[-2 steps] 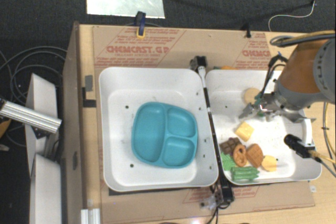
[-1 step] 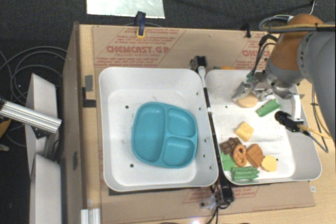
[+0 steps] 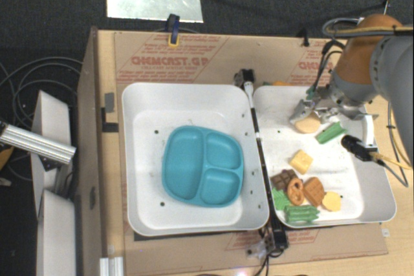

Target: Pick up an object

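Camera view, hand over tan piece – grip unclear, arm cut off at right

I see toy food in the right bin: a pale bread piece beside a green stick, a yellow cube, and brown pieces over green beans.

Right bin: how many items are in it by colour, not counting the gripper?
Right bin, gripper above it:
Green: 3, a block, a bean pod, a piece
Yellow: 1, a cube
Tan: 1, a piece
Brown: 3, a pretzel, a piece, a waffle
Orange: 1, a piece
Total: 9
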You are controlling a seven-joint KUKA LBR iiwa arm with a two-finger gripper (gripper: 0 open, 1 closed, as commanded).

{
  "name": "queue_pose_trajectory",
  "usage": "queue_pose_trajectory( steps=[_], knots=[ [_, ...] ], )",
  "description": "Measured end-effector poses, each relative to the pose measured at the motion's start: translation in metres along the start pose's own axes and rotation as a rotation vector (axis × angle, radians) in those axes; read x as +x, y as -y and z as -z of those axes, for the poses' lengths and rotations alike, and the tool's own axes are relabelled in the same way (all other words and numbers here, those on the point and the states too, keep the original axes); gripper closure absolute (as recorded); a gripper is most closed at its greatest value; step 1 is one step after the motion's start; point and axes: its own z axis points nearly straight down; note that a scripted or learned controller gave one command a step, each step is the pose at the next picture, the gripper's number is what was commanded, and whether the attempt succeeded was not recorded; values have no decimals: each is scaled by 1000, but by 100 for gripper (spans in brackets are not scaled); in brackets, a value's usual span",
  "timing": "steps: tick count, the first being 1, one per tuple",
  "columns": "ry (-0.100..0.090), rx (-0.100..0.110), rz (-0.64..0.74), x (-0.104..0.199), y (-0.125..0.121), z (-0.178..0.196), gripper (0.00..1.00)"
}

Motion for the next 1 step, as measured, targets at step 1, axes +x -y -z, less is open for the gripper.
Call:
queue_pose_trajectory(
  steps=[1],
  knots=[
    [-1, -2, 3, 52, -11, 82, 100]
  ],
)
